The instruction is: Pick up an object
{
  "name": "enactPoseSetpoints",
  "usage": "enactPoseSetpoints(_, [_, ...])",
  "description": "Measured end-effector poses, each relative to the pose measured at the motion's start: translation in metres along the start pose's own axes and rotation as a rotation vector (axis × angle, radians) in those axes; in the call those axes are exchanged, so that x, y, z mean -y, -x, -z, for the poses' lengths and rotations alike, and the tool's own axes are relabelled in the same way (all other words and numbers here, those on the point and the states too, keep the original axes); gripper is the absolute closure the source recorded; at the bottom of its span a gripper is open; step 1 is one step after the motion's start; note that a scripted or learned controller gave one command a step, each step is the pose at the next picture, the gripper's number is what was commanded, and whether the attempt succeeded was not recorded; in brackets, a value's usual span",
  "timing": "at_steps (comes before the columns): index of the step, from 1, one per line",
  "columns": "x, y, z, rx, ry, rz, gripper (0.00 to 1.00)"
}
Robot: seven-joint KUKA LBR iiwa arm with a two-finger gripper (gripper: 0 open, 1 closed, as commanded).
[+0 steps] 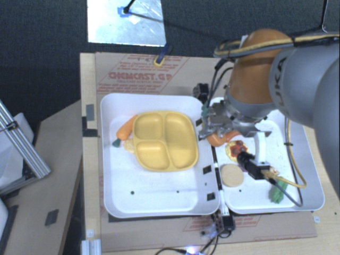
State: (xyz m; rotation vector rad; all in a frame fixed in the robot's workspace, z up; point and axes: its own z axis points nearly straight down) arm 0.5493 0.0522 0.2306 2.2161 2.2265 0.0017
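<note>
My pincer (212,133) low over right white bin (311,195), near its left wall | target: orange curved plastic toy (223,137) beneath it in that bin | grip state: cannot tell | lift not yet done, judged early-to-mid.

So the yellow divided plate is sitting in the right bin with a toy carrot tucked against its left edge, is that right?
Not quite. The camera view shows the yellow divided plate in the left bin, not the right one. The rest holds: the toy carrot lies against the plate's left edge. The right bin holds the round tan piece and a green piece.
</note>
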Motion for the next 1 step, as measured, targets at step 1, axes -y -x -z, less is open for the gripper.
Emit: enactPoseSetpoints(1, [0.0149,-0.0038,-0.0029,0.001,-0.001,-0.001,1.0])
